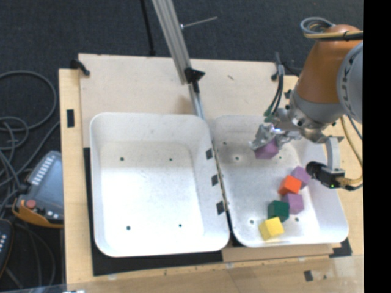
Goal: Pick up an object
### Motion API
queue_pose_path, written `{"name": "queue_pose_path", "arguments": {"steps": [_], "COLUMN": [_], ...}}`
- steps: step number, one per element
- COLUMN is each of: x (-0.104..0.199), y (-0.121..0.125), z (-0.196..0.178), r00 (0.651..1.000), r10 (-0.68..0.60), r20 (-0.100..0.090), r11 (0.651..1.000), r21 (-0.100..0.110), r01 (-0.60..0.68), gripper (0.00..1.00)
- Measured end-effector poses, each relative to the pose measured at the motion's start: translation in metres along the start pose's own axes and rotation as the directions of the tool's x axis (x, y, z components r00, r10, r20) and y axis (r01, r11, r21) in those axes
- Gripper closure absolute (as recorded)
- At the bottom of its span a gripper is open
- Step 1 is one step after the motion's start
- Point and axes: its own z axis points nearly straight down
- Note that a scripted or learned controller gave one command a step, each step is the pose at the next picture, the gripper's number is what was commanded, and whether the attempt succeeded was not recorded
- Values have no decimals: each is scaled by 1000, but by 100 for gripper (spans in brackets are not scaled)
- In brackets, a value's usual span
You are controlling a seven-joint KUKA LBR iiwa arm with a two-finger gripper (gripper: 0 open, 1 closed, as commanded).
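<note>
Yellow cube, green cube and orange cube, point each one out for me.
yellow cube point(272, 227), camera view, on its top face
green cube point(278, 210), camera view, on its top face
orange cube point(291, 185), camera view, on its top face

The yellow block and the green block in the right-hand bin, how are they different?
The yellow block is bright and pale, while the green block is dark. The yellow block lies nearest the bin's front rim; the green block sits just behind it, next to a purple block. The yellow block looks turned at an angle, the green one squarer to the camera. Both are small cubes of about the same size, lying untouched in the right bin.
</note>
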Motion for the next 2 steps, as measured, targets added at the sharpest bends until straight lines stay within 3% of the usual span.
{"name": "queue_pose_path", "arguments": {"steps": [2], "x": [183], "y": [-28], "z": [38], "r00": [1000], "r10": [-13], "r20": [-6], "r11": [1000], "r21": [6], "r01": [13], "gripper": [100]}}
